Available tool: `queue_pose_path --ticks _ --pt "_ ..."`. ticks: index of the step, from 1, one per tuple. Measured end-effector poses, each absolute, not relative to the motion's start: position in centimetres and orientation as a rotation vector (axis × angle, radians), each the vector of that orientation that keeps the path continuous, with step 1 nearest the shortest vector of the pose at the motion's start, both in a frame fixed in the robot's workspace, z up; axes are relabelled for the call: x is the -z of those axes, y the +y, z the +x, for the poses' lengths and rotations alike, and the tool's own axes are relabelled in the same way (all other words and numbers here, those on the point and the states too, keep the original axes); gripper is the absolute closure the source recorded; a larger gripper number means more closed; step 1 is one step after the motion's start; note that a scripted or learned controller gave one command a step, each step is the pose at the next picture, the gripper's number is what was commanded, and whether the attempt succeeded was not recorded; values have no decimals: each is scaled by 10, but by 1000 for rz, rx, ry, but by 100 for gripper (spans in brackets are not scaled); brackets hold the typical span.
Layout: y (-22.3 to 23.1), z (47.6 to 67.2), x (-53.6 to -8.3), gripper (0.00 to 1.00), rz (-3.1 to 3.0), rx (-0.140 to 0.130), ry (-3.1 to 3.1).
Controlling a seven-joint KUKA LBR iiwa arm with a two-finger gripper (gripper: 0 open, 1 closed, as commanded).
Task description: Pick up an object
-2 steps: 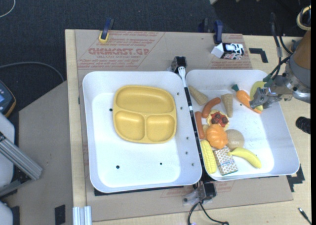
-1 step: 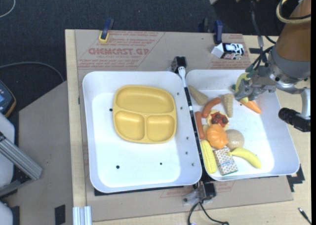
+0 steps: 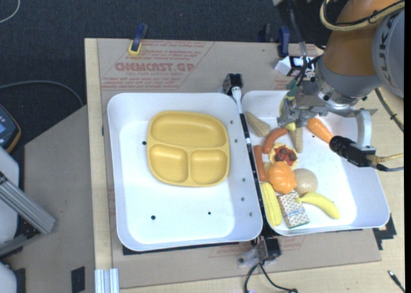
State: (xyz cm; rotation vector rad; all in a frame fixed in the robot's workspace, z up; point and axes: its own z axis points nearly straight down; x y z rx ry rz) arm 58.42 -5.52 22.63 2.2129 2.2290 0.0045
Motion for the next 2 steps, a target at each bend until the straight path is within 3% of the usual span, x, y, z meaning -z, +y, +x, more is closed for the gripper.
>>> queue_pose_path --ticks 1,2 --pt "-50 599 -216 100 2218 -1 2221" --pt "-56 587 -228 100 2222 1 2221"
